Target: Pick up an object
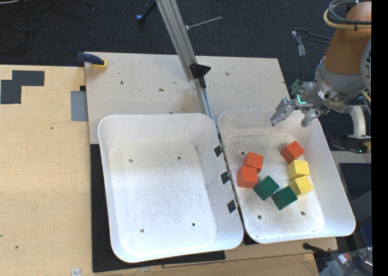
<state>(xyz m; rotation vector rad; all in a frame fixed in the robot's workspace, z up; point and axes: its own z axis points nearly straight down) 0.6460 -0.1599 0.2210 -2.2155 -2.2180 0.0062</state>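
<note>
The right bin (330, 220) holds several small cubes. Two orange cubes (250, 169) sit near its left middle and a third orange cube (292, 150) lies further right. Below that one are two yellow cubes (299, 175), and two green cubes (274, 192) lie in the bin's middle. My gripper (295, 113) hangs above the far edge of the right bin, its fingers (280, 113) spread open with nothing between them. It stands clear of the cubes, beyond the right-hand orange one.
The left bin (121, 141) stands beside the right one, with black clips along the shared rim. A slanted aluminium bar (179, 35) rises from behind the bins. A blue and yellow clamp (92, 59) sits at the board's far left corner.
</note>
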